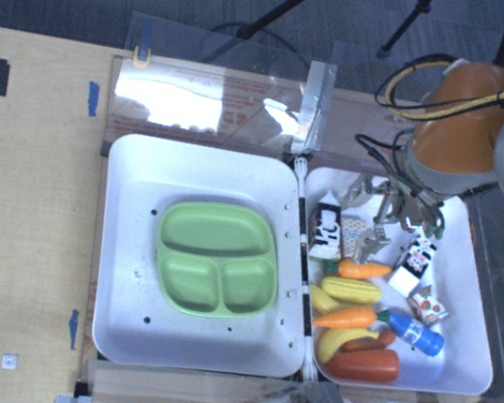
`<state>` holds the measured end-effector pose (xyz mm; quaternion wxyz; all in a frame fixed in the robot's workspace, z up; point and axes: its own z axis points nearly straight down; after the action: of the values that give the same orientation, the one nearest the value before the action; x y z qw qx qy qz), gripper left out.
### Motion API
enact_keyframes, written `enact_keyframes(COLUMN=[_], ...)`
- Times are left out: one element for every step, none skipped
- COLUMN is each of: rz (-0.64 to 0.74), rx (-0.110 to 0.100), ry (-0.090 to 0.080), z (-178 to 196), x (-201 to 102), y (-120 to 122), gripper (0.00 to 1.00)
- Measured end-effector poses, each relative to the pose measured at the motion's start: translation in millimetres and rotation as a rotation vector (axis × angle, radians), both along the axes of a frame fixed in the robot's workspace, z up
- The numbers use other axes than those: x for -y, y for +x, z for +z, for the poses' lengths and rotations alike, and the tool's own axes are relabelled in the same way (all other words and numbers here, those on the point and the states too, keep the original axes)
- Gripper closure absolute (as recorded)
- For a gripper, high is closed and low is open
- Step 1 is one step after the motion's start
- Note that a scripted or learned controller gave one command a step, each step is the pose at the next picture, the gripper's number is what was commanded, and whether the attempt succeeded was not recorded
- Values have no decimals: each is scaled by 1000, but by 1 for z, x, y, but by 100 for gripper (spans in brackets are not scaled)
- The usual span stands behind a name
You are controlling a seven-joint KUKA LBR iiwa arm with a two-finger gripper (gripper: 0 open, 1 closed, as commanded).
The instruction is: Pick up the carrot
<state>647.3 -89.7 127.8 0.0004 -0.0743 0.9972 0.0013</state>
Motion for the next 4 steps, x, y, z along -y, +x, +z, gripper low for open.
enact_keyframes(rz=[-45, 87, 168, -40], rx=[-1, 3, -2, 0], ry=[-1, 0, 0, 0], z=[20, 55, 13, -21], x=[61, -22, 32, 43], y=[-67, -40, -63, -62], gripper=[0, 0, 0, 0])
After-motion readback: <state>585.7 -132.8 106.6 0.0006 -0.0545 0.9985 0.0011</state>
